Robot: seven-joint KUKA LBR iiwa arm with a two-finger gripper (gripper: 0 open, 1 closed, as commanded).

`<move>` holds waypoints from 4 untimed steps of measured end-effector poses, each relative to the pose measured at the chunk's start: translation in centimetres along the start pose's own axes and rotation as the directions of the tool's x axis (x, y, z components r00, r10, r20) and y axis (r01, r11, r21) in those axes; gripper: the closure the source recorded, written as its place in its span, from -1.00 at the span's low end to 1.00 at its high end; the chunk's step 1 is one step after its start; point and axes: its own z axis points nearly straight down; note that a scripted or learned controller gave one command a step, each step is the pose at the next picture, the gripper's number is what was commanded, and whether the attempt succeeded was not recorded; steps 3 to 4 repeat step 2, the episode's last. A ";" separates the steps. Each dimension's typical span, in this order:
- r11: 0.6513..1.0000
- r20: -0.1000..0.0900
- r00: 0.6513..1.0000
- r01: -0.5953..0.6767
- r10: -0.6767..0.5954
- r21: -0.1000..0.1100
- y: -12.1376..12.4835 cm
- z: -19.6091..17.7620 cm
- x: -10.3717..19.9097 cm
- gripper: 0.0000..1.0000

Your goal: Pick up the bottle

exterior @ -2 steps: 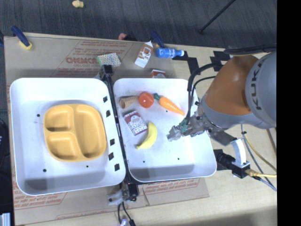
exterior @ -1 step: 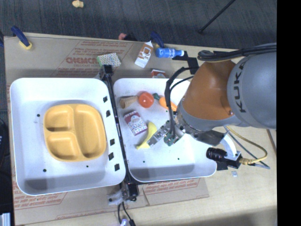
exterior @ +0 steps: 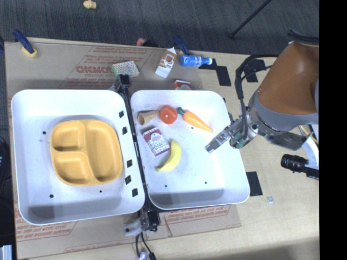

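Fingers: cannot tell whether open or closed — the gripper [exterior: 217,143] appears as one grey, blurred tip with nothing visibly held in it.
Gripper position: above the right side of the right bin [exterior: 230,191], near its right wall, pointing left and slightly down in the picture.
Arm: the grey arm [exterior: 282,121] with its orange band enters from the right; its upper part is cut off by the frame edge.
Hard to make out: the gripper's tip is smeared, so its shape is unclear; black cables loop just above the wrist.
Bottle: the bottle [exterior: 194,61] lies on its side on the cardboard sheet [exterior: 97,64], beyond the far rim of the right bin and outside both bins.
Bottle's look: small, blue body with a paler, whitish end pointing right; its label cannot be read.
Beside the bottle: a small white and brown carton [exterior: 166,63] just to its left, also outside the bins.
Right bin contents: a tomato [exterior: 168,115], a carrot [exterior: 196,120], a banana [exterior: 171,157], a red packet [exterior: 156,142] and a tan cone-like piece [exterior: 146,117] — all left of the gripper and apart from it.
Left bin: the left bin [exterior: 24,161] holds a yellow divided plate [exterior: 87,150].
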 end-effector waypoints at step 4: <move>0.980 -0.003 0.980 -0.201 0.201 0.002 2.4 6.3 3.7 1.00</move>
